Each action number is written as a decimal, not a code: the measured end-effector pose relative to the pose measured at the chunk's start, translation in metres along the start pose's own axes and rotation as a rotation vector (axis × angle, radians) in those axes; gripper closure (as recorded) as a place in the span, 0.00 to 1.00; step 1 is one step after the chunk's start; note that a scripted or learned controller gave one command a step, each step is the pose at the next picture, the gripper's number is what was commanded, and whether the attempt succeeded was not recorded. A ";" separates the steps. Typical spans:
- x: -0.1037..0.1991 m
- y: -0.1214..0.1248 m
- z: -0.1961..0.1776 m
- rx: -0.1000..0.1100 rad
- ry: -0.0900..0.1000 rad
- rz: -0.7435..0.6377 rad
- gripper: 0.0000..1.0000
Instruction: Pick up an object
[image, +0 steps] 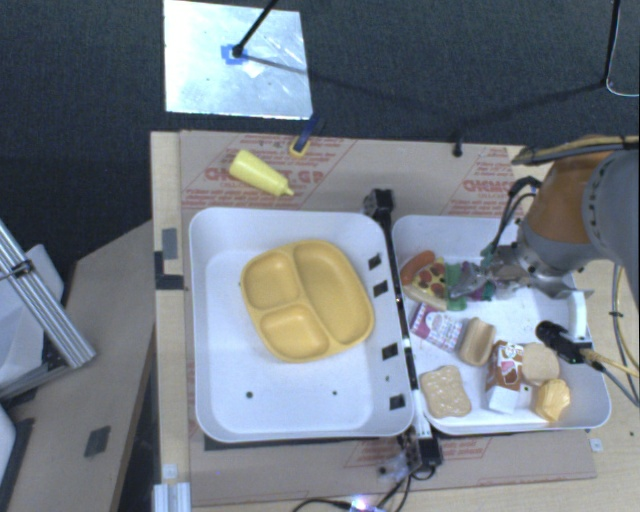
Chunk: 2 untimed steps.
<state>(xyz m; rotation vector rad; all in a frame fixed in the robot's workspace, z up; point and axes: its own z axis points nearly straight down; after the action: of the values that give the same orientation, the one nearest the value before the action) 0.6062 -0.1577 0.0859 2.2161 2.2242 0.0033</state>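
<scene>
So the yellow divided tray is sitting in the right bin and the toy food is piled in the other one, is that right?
Not quite. The camera view shows the yellow divided tray in the left bin. The toy food, such as the pizza slice and the cracker, lies in the other one, the right bin.

Grey arm reaching from right, pincer (470, 283) lowered, wrist angled left
</scene>
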 end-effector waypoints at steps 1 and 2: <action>0.000 0.003 -0.013 -0.008 -0.001 -0.002 1.00; -0.003 0.006 -0.057 -0.003 -0.002 -0.001 1.00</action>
<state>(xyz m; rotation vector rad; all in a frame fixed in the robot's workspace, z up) 0.6119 -0.1605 0.1433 2.2121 2.2231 0.0053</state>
